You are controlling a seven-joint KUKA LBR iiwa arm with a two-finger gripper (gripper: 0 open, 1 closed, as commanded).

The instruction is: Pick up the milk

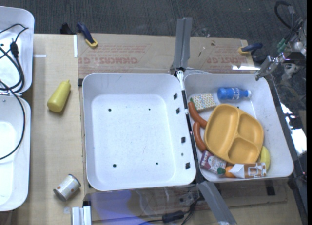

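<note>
The milk [249,171] is a small white carton with orange and red print. It lies on its side at the front edge of the right bin [276,108], just below a yellow divided plate [234,134]. A dark red carton [212,162] rests against its left end, with a small orange item [226,173] between the two. A yellow fruit [265,157] touches the plate's right side, just above the milk.
The right bin also holds a blue bottle [234,93], a speckled packet [203,101] and two sausages [197,114] along its left wall. The left bin [92,121] stands beside it. A mustard bottle [59,96] and a can [67,187] lie on the bench.
</note>
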